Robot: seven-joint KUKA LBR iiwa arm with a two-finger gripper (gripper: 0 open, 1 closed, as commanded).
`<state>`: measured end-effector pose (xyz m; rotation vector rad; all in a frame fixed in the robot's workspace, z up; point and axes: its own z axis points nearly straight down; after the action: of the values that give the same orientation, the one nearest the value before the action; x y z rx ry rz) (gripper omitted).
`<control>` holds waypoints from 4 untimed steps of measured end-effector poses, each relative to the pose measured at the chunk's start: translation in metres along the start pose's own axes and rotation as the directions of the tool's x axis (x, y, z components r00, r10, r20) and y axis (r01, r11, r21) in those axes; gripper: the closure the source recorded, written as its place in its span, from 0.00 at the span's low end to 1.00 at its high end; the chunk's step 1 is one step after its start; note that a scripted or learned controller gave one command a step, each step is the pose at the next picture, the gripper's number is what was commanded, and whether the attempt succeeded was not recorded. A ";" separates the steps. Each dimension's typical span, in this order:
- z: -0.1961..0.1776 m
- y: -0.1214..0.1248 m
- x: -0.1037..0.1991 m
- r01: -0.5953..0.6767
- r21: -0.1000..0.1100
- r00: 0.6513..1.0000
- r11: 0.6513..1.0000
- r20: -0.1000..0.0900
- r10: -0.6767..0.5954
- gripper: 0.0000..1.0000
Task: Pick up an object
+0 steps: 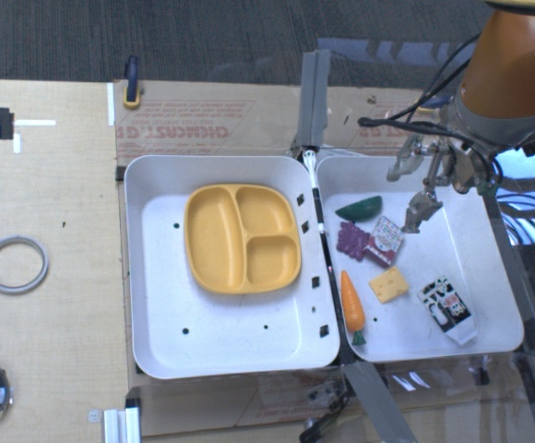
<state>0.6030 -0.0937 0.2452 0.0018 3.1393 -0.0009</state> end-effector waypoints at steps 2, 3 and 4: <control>0.080 -0.001 -0.051 -0.276 0.000 0.961 0.961 0.003 0.276 0.00; 0.148 -0.012 -0.036 -0.512 -0.001 0.859 0.859 0.003 0.512 0.00; 0.153 -0.006 0.006 -0.869 0.003 0.494 0.494 -0.001 0.869 0.00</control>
<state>0.5975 -0.1002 0.0917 1.5812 2.7146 -0.0023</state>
